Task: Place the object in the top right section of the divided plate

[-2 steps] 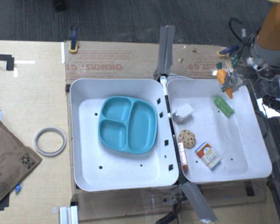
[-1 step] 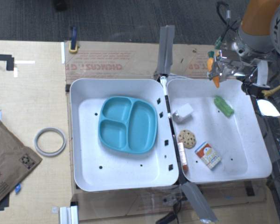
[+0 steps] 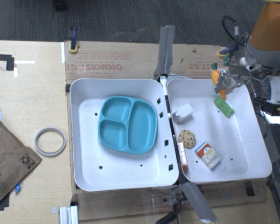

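- The blue divided plate [image 3: 128, 124] lies flat in the left bin [image 3: 84, 171], roughly in the middle of its floor, with one long section on its right side and two smaller ones on its left.
- All three sections of the plate hold nothing.
- The right bin [image 3: 252, 167] sits just beside the plate's bin, the two touching along a shared middle edge.
- The gripper [image 3: 222, 87] hangs over the far right part of the right bin, well apart from the plate, at the end of the grey arm [image 3: 266, 45] with its orange band.
- Whether its fingers are apart or together cannot be told; they are small and tangled with cables.
- A small orange piece [image 3: 215, 76] shows at the gripper, and a green bar [image 3: 223, 106] lies just below it on the bin floor; whether either is gripped cannot be told.
- Nearer the plate, by the shared edge, lie a white block [image 3: 183, 112], a cookie [image 3: 187, 138] and a thin red stick [image 3: 182, 156].
- A small red and white box [image 3: 208, 155] rests just right of the cookie.
- Left of the plate's bin, a grey tape ring [image 3: 50, 141] lies on the bench.
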`<move>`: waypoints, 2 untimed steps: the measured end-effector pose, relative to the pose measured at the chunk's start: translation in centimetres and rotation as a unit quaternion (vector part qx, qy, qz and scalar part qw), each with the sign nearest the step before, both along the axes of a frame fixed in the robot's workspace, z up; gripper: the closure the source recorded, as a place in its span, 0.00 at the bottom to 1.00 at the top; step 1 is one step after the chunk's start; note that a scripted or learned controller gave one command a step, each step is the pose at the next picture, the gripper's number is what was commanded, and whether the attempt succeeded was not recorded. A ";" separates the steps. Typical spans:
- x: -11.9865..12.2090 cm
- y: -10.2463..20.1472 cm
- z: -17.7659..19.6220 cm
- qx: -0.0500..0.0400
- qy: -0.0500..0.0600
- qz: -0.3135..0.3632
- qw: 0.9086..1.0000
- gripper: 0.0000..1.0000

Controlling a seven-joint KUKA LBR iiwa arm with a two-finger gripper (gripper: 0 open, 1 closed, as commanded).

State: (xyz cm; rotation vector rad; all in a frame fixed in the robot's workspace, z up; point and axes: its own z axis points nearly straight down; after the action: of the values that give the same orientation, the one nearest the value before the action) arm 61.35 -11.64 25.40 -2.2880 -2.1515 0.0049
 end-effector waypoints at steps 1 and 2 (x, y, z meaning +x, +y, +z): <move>3.9 4.7 0.9 0.000 -0.001 0.039 0.999 1.00; 0.8 10.4 0.0 0.000 0.000 0.072 0.997 1.00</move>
State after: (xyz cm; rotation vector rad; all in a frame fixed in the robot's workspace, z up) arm 62.11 -1.21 25.41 -2.1265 -2.3120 0.0035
